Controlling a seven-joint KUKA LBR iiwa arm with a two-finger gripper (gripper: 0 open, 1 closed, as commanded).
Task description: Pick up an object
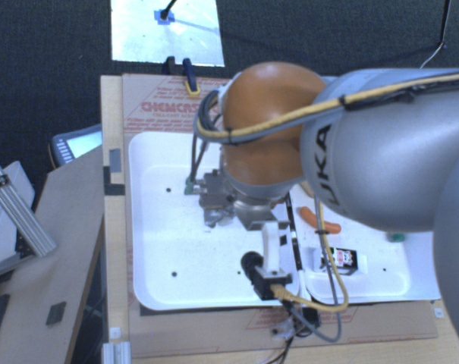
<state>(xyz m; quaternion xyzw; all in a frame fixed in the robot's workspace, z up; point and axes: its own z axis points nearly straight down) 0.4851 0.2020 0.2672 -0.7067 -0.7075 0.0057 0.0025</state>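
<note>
Two small candidates lie in the right bin [396,283]: an orange carrot-shaped piece [317,218] and a black-and-white packet [343,259] nearer us. We cannot tell our gripper's [214,207] state over the left bin [157,226], so we should centre above one item before descending.

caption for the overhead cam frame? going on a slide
KUKA arm reaches over two white bins, wrist above the left bin; an orange object lies in the right one.

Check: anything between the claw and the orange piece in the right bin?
Cannot tell for sure. The arm covers most of the right bin, and its wrist hides the path to the orange piece. A black item lies just below that piece, apart from it.
</note>
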